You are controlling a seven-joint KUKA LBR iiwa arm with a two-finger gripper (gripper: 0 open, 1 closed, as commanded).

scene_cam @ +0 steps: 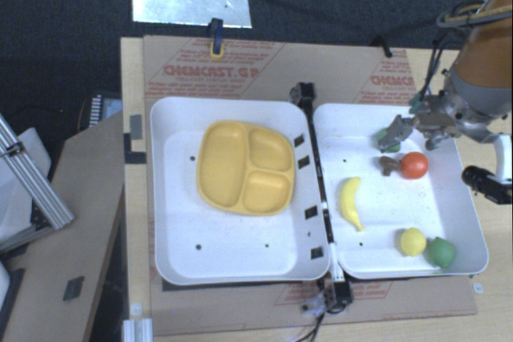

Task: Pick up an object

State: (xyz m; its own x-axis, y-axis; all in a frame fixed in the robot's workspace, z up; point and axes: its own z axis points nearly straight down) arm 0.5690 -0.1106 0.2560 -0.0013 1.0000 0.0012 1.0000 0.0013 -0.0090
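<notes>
The right bin [457, 204] holds a yellow banana [351, 203], a red ball-shaped fruit [414, 165] with a small brown piece [389, 165] at its left, a yellow lemon [412, 241] and a green lime [440, 251]. My gripper [414, 138] hangs at the bin's back, just behind and above the red fruit. Its two fingers [392, 133] are spread apart, with bare bin floor showing between them and nothing held.
The left bin [172, 172] carries a yellow divided plate [244, 166]. A black-clipped divider [317, 172] runs between the bins. The grey arm with its orange band [485, 52] comes in from the upper right. A black fitting [485, 182] sits at the right rim.
</notes>
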